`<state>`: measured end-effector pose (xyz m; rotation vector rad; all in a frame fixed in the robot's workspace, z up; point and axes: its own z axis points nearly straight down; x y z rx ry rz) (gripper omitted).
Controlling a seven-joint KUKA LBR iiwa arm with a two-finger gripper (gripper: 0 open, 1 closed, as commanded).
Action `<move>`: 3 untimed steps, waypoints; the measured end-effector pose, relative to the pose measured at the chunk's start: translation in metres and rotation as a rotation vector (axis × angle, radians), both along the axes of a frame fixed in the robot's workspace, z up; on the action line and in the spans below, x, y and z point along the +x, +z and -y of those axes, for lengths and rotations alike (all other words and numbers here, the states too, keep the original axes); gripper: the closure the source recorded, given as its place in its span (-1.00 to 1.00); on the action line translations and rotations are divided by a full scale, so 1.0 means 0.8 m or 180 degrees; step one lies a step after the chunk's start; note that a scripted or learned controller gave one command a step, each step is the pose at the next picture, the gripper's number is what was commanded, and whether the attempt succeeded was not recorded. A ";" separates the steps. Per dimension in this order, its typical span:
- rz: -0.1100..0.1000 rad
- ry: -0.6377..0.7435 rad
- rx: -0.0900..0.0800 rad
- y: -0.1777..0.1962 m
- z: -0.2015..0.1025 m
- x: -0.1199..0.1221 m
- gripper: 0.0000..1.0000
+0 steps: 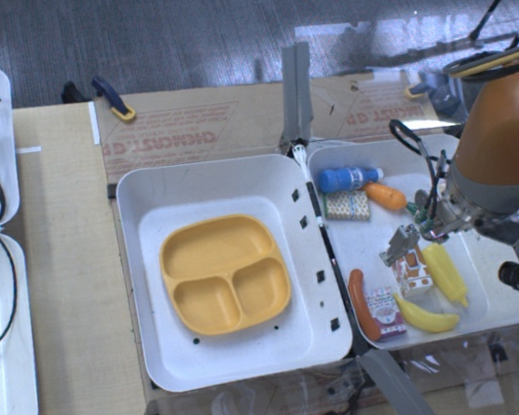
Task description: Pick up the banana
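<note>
The banana [429, 315] is yellow and curved and lies near the front edge of the right bin [498, 315]. My gripper [402, 247] hangs over the middle of that bin, a short way behind the banana and apart from it. Right below the gripper is a small red and white carton [415, 274]. A second long yellow item [444, 272] lies just right of the carton, close to the banana's right end.
The right bin also holds a blue bottle [347, 178], a carrot [387, 196], a patterned sponge [347, 206], a red sausage [361, 304] and a small pink box [384, 312]. A yellow divided plate [224, 274] lies in the left bin [152, 290].
</note>
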<state>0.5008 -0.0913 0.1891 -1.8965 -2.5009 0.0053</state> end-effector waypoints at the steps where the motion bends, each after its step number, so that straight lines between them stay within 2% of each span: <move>1: 0.0055 0.0186 -0.0015 -0.092 0.074 -0.021 -1.00; 2: 0.0040 0.0180 -0.0005 -0.085 0.073 -0.020 1.00; 3: 0.0041 0.0181 -0.0006 -0.084 0.073 -0.020 -1.00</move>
